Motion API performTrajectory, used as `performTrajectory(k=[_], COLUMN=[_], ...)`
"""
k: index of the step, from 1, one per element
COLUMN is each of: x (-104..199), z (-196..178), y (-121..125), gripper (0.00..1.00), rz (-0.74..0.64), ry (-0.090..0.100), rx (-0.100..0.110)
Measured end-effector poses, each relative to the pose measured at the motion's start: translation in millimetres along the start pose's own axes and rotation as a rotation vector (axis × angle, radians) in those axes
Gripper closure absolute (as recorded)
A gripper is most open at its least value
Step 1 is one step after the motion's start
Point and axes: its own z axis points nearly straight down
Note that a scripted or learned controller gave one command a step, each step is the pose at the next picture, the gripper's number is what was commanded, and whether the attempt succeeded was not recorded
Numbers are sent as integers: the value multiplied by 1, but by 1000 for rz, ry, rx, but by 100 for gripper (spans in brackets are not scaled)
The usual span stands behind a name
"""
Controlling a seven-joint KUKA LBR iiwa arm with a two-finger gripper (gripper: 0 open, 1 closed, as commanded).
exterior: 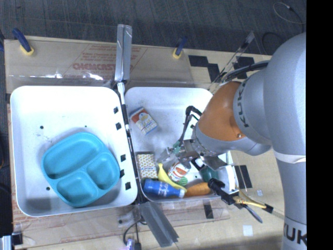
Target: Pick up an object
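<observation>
Round red and white thing (180, 172) down in the right bin (156, 95), among a blue bottle (162, 189) and a yellow piece (167, 176). Gripper (179, 152) low, just above. Open or shut: cannot tell. Reaching-down step, probably. Next: squeeze gently, lift straight up.

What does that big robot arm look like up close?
The arm is thick, rounded and smooth light grey, with a glossy orange band above the wrist. Dark letters run along its grey shell. A thin black cable loops beside the wrist, and the gripper looks metallic.
</observation>
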Motion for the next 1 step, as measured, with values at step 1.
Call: performTrajectory(k=[1], x=[0], z=[-9], y=[0], gripper=[100], rz=[-4], ry=[1], rx=[2])
